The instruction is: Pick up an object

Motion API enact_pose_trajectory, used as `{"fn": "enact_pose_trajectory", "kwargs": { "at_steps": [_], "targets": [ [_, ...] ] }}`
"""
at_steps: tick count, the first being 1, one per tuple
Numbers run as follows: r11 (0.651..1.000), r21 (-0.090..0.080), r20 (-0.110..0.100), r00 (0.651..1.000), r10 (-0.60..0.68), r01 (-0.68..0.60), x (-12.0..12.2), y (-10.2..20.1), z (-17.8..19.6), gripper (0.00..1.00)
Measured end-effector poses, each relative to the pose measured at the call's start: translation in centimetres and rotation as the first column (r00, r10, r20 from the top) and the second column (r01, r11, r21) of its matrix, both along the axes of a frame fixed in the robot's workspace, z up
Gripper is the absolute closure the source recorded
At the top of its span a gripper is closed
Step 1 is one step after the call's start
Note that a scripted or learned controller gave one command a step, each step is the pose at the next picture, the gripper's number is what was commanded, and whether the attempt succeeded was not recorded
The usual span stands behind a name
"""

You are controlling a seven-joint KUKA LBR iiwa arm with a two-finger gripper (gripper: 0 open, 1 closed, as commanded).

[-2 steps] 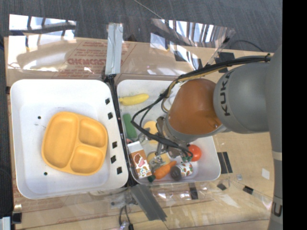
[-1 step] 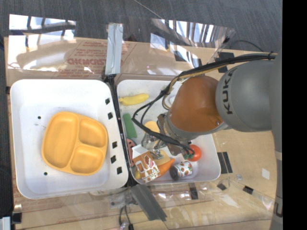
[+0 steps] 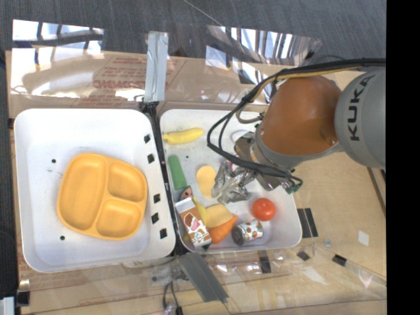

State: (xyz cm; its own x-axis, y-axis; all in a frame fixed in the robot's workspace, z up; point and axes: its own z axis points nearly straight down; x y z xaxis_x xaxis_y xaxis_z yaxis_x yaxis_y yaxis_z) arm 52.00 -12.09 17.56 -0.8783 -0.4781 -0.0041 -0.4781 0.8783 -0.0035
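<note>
My gripper (image 3: pixel 226 188) hangs low in the right bin (image 3: pixel 289 231), under the orange wrist band, among the toy food. Right beside its fingers lie a pale yellow piece (image 3: pixel 206 178) on the left and a yellow block (image 3: pixel 216 213) just below. A red tomato (image 3: pixel 264 209) sits to its right. A banana (image 3: pixel 184 136) lies at the bin's far left, a green piece (image 3: pixel 176 172) along the left wall. Near the front are a carrot (image 3: pixel 223 230), a small can (image 3: pixel 247 232) and a small carton (image 3: pixel 195 225).
The left bin (image 3: pixel 39 241) holds a yellow divided tray (image 3: pixel 102 194). A black divider (image 3: pixel 159 176) runs between the bins. Black cables loop from the wrist over the right bin's back half. Cardboard and a reflective sheet lie behind both bins.
</note>
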Motion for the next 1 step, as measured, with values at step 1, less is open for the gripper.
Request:
{"fn": "enact_pose_trajectory", "kwargs": {
  "at_steps": [1],
  "targets": [
    [0.983, 0.001, 0.000, 0.983, -0.182, 0.182, 10.55, -1.14, 4.47, 1.00]
  ]
}}
